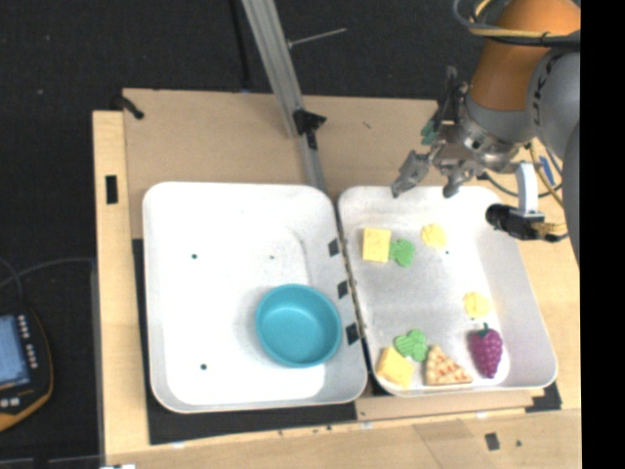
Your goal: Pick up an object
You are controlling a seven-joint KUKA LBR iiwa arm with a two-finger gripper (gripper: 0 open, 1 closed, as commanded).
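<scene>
On the left of the bench (117, 262), the left bin (195, 233) holds a teal bowl (296, 324) near its lower right corner. The right bin (508, 262) holds the small toy foods: a yellow block (376, 244) touching a green leafy piece (401, 253), a small yellow piece (433, 234) just beside them, another small yellow piece (476, 305) further down, and along the lower rim a green piece (412, 343), a yellow wedge (394, 366), a pizza slice (444, 367) and purple grapes (486, 350). The end effector (429, 180) hangs over the upper rim of the right bin, with its two fingers spread apart and nothing between them. The nearest candidates, I judge, are the yellow block and the small yellow piece, which lie just below the end effector in the view, toward the bin's middle. The block looks almost square, so no long axis matters much. The coming move would need a short reach inward and then a descent.
</scene>
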